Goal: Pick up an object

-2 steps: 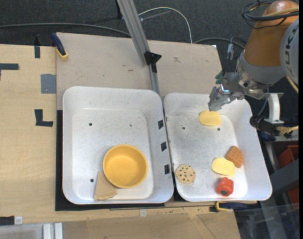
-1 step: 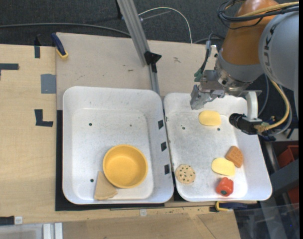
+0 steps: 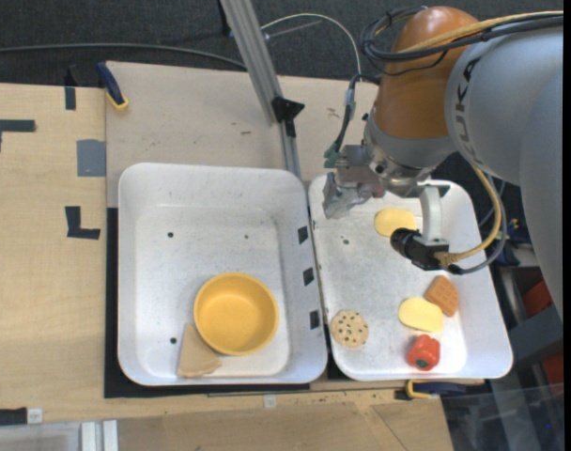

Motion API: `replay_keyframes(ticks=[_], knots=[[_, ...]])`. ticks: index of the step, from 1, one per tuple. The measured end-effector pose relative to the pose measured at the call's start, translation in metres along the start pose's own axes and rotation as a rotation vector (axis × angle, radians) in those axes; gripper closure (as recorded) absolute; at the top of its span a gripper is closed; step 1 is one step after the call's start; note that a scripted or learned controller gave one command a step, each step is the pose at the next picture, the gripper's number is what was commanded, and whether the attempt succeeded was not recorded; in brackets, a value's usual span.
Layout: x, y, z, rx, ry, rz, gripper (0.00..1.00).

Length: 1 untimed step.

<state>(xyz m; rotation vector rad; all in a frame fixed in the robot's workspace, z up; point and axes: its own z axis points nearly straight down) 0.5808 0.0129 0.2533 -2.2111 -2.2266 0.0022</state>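
Item: pick-up task, status at this moment — not yet accomplished, as judged from the layout. Tool [image 3: 344, 195]: seen at the upper-left corner of the right bin [image 3: 473, 355], low over the bin floor near the shared rim; whether it is open or closed cannot be told, and nothing is seen held in it. Candidate objects, all lying loose on the right bin's floor: a pale yellow oval piece [image 3: 395, 222] at about 3 o'clock from the tool, near it but apart; a second yellow oval piece [image 3: 420, 315] toward 5 o'clock, touched at its upper right by an orange wedge [image 3: 444, 294]; a speckled cookie [image 3: 349, 328] at 6 o'clock, well apart; a small red object [image 3: 424, 351] at the bin's lower edge. The nearest piece — the upper yellow oval — is taken as the likeliest target, though this is a judgement only. Its long axis is laid roughly along the 3-to-9 o'clock line, with no marked front or tip to be made out; the lower oval is laid much the same way, tilted slightly. Left bin [image 3: 135, 252]: a yellow bowl [image 3: 235, 314], upright with mouth up, and a tan flat piece [image 3: 197, 357] at its 7 o'clock, partly tucked under the bowl's edge. Remaining: the tool is to be brought over an object, closed on it, and lifted. Bench [image 3: 41, 252]: bare wood at 9 o'clock.
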Motion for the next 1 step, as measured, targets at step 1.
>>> replay_keyframes(ticks=[1], knots=[[0.0441,0.0027,0.01,0.0,-0.001,0.001,1.0]])
